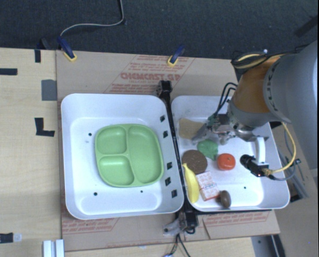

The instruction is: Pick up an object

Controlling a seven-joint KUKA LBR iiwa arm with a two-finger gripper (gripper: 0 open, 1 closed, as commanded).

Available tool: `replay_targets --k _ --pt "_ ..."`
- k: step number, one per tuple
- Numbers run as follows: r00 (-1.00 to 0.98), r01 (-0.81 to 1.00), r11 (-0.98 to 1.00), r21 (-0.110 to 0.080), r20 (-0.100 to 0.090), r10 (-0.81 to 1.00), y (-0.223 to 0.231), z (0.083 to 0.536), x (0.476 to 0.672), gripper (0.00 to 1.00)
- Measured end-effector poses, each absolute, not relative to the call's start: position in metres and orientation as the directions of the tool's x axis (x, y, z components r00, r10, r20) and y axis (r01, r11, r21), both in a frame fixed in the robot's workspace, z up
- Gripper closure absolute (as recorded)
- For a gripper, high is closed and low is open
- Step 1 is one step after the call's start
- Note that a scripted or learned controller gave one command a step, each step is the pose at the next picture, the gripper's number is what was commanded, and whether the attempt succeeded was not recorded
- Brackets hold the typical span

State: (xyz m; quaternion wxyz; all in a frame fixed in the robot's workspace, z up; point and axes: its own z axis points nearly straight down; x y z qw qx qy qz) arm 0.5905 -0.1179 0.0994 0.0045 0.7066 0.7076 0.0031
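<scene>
From above, the end effector (215, 128) sits low in the right bin (266, 199), just over the green thing (207, 147). I cannot tell how it is set. The brown disc (195, 161) and red ball (226, 161) crowd close, so it might bump them or slip off

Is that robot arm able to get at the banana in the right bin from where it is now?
Probably yes. The banana lies uncovered near the bin's left wall, with a brown disc and a small packet close beside it. The end effector sits above the same bin.
</scene>
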Motion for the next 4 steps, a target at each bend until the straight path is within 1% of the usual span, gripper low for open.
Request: replay_targets --k 1,2,3,4 --pt "-0.001 1.0 0.001 0.006 0.0 1.0 -0.121 0.088 0.649 0.0" --pt "-0.001 1.0 0.001 0.005 -0.001 1.0 -0.097 0.087 0.657 0.0" --pt "-0.001 1.0 0.001 0.002 0.001 1.0 -0.093 0.086 0.669 0.0" --pt "0.0 1.0 0.0 0.005 -0.002 1.0 -0.15 0.088 0.619 0.0"
